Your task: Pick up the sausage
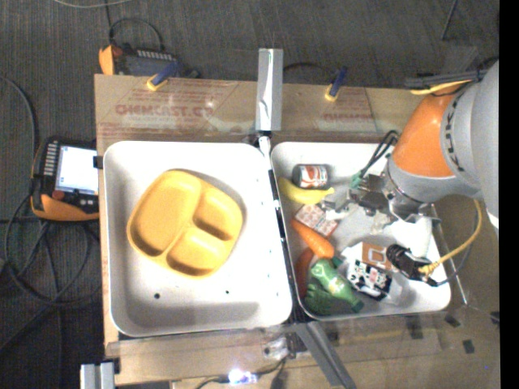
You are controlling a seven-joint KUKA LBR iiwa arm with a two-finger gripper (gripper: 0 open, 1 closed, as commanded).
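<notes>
**Surface and room.** The bench [186, 108] is a brown board on dark carpet, with loose cables on the floor. Two clamps hold its far edge. A metal post [269, 87] stands at the far end of the seam between the bins. A control pendant [65, 178] lies on the floor, off the bench's left edge.

**Gripper.** The gripper [359, 191] sits low over the far half of the right bin [442, 298], under the grey wrist and the orange band. Dark hardware masks its tip, so whether it stands wide or narrow cannot be told. Nothing can be seen held in it.

**Task object.** The sausage [302, 267] (taken to be the dark red-orange piece) lies near-left of the gripper, against the right bin's left wall. It is well apart from the gripper.

**Neighbours, relative to the gripper.**
- The soda can [312, 175] and the banana [304, 193] lie directly left.
- A small packet [312, 215] lies left and slightly nearer.
- The carrot [314, 237] lies between the packet and the sausage.
- The green bottle [330, 286] lies near-left, touching the sausage's right side.
- A printed card [370, 278] lies straight toward the near edge.

**Edges and open room.** The sausage is hemmed in by wall, carrot and bottle. Bare bin floor shows just nearer than the gripper. The left bin [122, 298] lies far left, and the yellow divided plate [188, 221] in it leaves a wide white margin.
</notes>
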